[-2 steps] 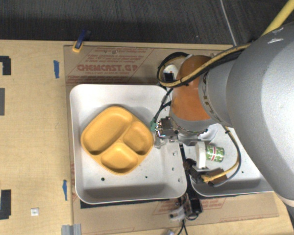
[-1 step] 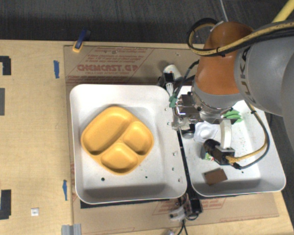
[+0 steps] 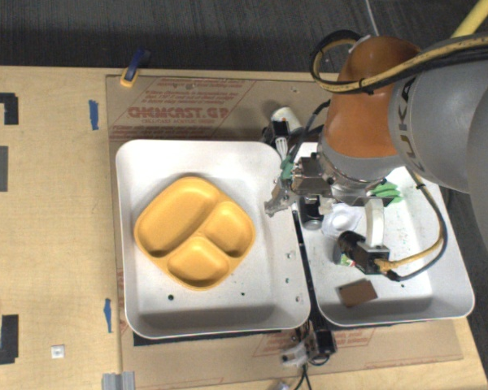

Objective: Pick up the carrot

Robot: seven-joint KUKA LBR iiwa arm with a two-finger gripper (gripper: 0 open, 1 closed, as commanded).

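Hanging low over the right bin [image 3: 451, 295], hiding most of its contents, showing green scraps [image 3: 388, 192] only; grip state of the gripper [image 3: 329, 210] impossible to tell.

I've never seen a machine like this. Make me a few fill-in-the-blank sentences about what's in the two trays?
1. The big yellow object lies in the ____ bin.
2. The small brown block lies in the ____ bin.
3. The band above the arm's wrist is coloured ____.

Missing words: left; right; orange.
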